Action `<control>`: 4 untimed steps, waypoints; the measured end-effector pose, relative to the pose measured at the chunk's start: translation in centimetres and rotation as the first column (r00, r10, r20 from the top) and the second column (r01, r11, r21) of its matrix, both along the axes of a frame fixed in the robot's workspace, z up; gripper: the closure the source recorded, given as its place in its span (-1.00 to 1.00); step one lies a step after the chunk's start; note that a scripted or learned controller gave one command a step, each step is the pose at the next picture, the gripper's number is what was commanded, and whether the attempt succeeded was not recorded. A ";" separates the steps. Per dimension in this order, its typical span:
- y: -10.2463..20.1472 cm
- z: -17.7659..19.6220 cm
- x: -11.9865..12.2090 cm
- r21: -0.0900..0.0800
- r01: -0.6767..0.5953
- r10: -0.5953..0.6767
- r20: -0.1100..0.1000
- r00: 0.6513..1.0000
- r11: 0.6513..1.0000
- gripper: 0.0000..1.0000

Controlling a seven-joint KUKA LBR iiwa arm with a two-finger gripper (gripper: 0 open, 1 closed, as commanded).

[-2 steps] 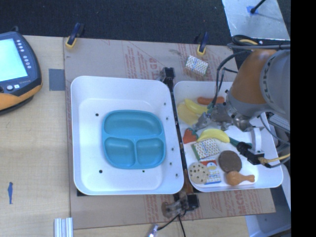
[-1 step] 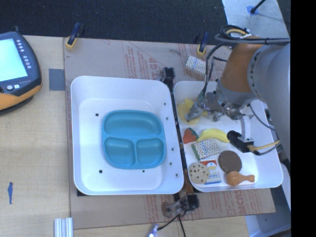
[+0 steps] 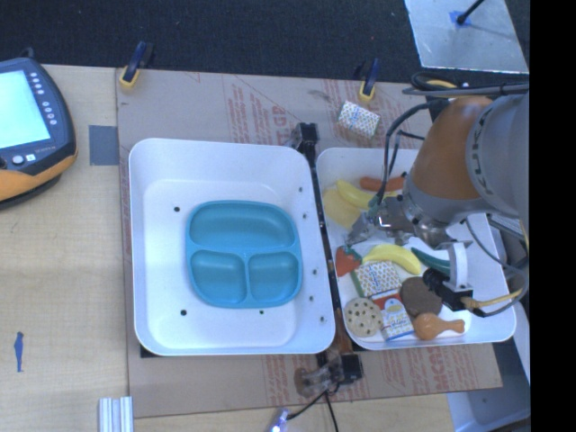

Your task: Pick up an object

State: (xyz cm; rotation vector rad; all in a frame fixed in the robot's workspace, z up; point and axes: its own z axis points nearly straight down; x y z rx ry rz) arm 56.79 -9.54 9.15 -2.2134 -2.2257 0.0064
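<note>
Fingers (image 3: 367, 226): metallic, low in the right bin (image 3: 493, 333); whether they stand open or closed cannot be told, and nothing is seen between them. Likely failure: the toys lie crowded and touching, so a closing grasp may nudge a neighbour, catch two pieces, or slip off the curved yellow banana (image 3: 392, 256). The banana lies just beside the fingers, toward the bin's near side; a yellow pepper-like piece (image 3: 340, 200) lies just beyond them. The blue divided plate (image 3: 244, 251) occupies the left bin (image 3: 153, 165) on the counter (image 3: 54, 268).
</note>
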 end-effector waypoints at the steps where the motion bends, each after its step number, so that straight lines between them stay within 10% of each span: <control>1: -1.9 0.0 -3.9 0.000 0.000 0.000 0.000 1.000 1.000 -1.00; 3: -3.7 0.3 -3.8 0.000 0.000 0.000 0.004 1.000 1.000 -1.00; 4: -3.7 1.4 -3.7 0.002 -0.003 0.003 0.004 1.000 1.000 1.00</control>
